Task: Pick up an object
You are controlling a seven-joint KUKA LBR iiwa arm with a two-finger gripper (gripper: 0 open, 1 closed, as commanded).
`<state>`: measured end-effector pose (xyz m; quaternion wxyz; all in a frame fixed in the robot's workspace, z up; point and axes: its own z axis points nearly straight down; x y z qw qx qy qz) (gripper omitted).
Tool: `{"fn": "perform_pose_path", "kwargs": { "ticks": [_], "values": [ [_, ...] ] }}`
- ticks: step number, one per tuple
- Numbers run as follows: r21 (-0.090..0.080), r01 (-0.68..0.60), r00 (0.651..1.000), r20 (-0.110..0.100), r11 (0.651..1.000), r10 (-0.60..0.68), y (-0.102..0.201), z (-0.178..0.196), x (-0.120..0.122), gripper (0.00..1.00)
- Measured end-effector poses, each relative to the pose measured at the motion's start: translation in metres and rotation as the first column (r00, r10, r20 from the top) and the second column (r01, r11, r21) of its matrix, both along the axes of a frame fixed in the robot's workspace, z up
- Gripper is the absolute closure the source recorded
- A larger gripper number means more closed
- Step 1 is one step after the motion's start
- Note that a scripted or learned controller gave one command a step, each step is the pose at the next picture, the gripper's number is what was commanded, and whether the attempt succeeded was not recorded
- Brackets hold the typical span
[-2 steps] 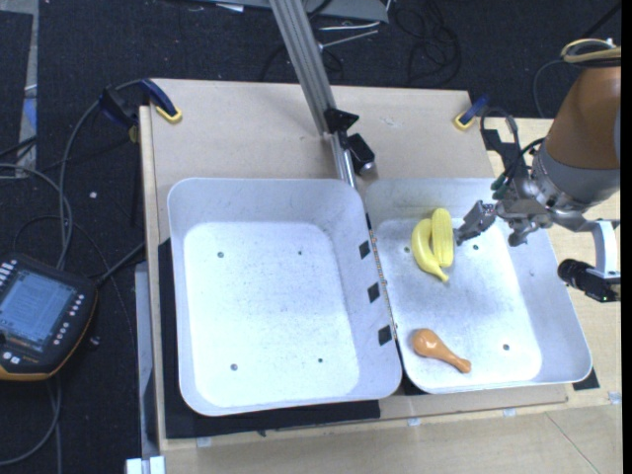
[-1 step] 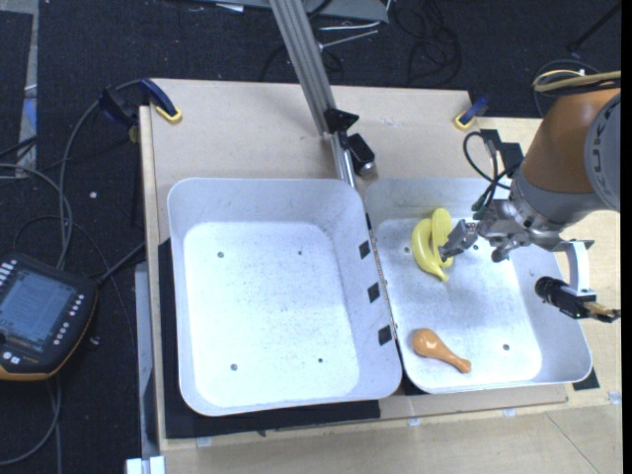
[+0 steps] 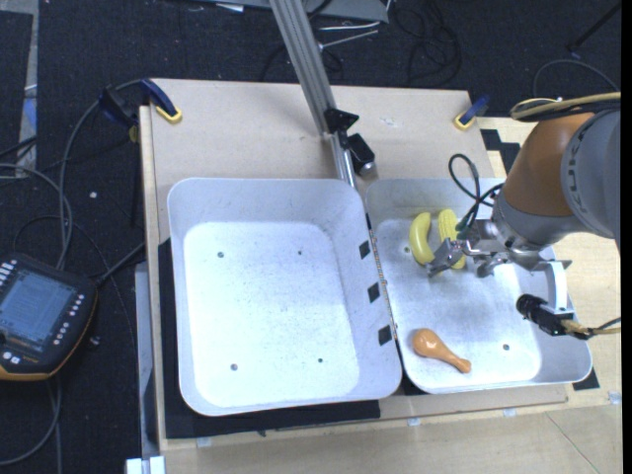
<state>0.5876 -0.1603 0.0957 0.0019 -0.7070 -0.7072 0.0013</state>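
The KUKA arm comes in from three o'clock, its orange band above a grey wrist, and reaches down into the right bin. The gripper sits in that bin's upper half, at about ten o'clock from the bin's middle, with its metal tips low over the floor. They lie right against a yellow banana-shaped toy, which rests near the bin's twelve o'clock wall, curved and roughly upright in the view. A second yellow piece with a green streak sits just at the banana's three o'clock side, partly hidden by the gripper body. Whether the gripper is spread or closed cannot be told from this slant, nor whether the banana is between its tips or only beside them.

At about six o'clock from the gripper, well apart from it, an orange gourd-shaped toy lies flat on the bin floor, its round end toward nine o'clock and its narrow neck toward four o'clock.

The left bin sits at nine o'clock of the right one, their rims overlapping in the middle of the bench. A black cable loops up from the wrist.
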Motion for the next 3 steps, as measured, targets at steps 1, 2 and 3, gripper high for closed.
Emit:
{"fn": "perform_pose_path", "kwargs": {
  "ticks": [1, 2, 3],
  "values": [
    [-0.001, 0.0, 1.0, 0.005, 1.0, 0.0, 0.0, 0.013, 0.001, 1.0],
    [-0.002, 0.001, 1.0, 0.009, 1.0, -0.001, -0.009, 0.07, 0.001, 1.0],
    [-0.002, 0.0, 1.0, 0.01, 1.0, 0.0, -0.013, 0.133, 0.002, 1.0]
  ]
}}
